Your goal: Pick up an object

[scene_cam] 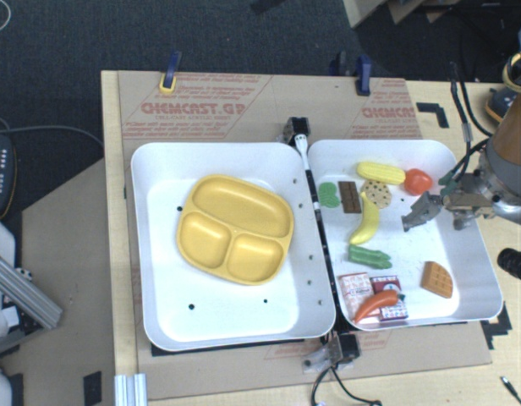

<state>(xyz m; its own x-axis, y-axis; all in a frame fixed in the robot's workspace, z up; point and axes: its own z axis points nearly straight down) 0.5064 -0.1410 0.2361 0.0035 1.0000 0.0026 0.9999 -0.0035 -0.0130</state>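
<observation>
My gripper hangs over the right bin, just below a red tomato and right of a banana. I see nothing held in it. Around it lie a yellow corn cob, a cookie, a brown chocolate bar, a green round piece, a green pepper, a waffle-like wedge, and a red chili on a small printed box.
The left bin holds a yellow divided plate. A black divider clamp sits between the bins at the back. Cables run along the bench's right side.
</observation>
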